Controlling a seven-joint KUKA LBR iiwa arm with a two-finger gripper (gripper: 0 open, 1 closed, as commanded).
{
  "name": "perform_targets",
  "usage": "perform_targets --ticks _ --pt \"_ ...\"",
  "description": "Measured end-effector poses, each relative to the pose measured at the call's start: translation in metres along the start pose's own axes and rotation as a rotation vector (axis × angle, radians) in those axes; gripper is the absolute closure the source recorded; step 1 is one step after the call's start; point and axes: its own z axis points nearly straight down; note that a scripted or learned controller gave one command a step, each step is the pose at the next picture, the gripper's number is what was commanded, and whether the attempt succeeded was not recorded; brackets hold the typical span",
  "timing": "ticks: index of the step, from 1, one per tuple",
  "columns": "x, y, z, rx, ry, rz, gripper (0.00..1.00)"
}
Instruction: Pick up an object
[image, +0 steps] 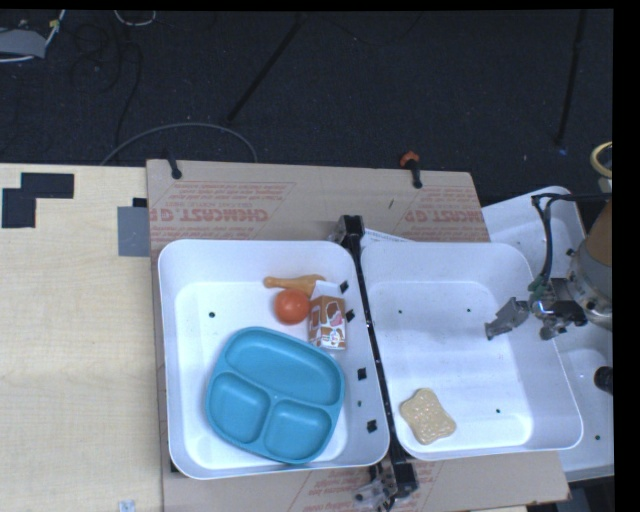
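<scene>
My gripper (526, 322) hovers over the right rim of the right bin (470, 300), well above its floor. It is open, with nothing between its fingers; one grey finger (503, 320) points left into the bin. A beige, bread-like piece (428, 416) lies at that bin's near left corner, far below and left of the gripper. The left bin (185, 300) holds a blue divided tray (275, 393), an orange-red ball (292, 306), a small orange carrot-like piece (293, 283) and a little brown-and-white carton (328, 323), all clustered near the divider.
A black clamp strip (362, 330) runs along the seam between the two bins. Cardboard (300, 205) lies under the bins, and a wooden bench top (70, 330) extends to the left. Cables (547, 235) hang by the arm at the right.
</scene>
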Motion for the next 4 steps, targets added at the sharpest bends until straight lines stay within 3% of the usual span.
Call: perform_targets --ticks 2,3,4 --pt "0.004 -0.011 0.107 0.0 0.001 0.0 0.0" --pt "0.002 -0.01 0.094 -0.003 -0.001 0.005 1.0" --pt "0.001 -0.009 0.053 -0.008 -0.003 0.0 1.0"
